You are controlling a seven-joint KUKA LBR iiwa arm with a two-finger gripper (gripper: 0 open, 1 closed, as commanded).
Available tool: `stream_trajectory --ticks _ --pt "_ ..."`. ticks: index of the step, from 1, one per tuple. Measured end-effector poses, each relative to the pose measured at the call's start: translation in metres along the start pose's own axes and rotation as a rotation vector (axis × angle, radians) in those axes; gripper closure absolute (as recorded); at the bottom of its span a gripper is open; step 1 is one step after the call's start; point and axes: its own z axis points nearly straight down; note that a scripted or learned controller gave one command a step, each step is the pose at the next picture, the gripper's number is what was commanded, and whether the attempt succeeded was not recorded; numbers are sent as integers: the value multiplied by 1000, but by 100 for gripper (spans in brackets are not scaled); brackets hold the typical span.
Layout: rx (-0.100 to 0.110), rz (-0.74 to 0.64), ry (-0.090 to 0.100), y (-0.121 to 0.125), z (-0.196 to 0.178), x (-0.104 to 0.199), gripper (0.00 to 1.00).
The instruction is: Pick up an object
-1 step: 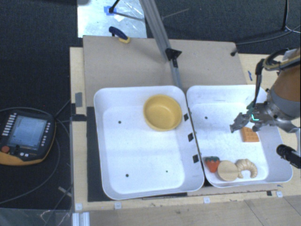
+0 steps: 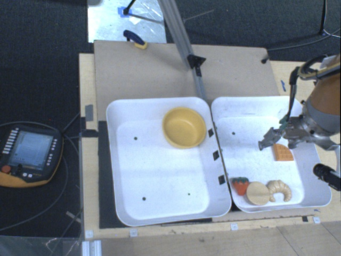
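Gripper (image 2: 270, 139), finger state indiscernible, hovers in the right bin (image 2: 234, 111); waffle (image 2: 283, 153) lies just beside it at 4 o'clock. Risk: a descent from here may land off-centre and nudge the flat waffle aside.

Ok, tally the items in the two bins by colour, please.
Yellow: 1, the bowl
Orange: 1, the waffle-like piece
Red: 1, the small fruit
Tan: 2, the round disc and the croissant
Total: 5

Arm (image 2: 325, 103) cut off by right edge.
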Motion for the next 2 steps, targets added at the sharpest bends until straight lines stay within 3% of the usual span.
stream_trajectory --ticks 2 --pt "3 0 0 1 97 5 0"
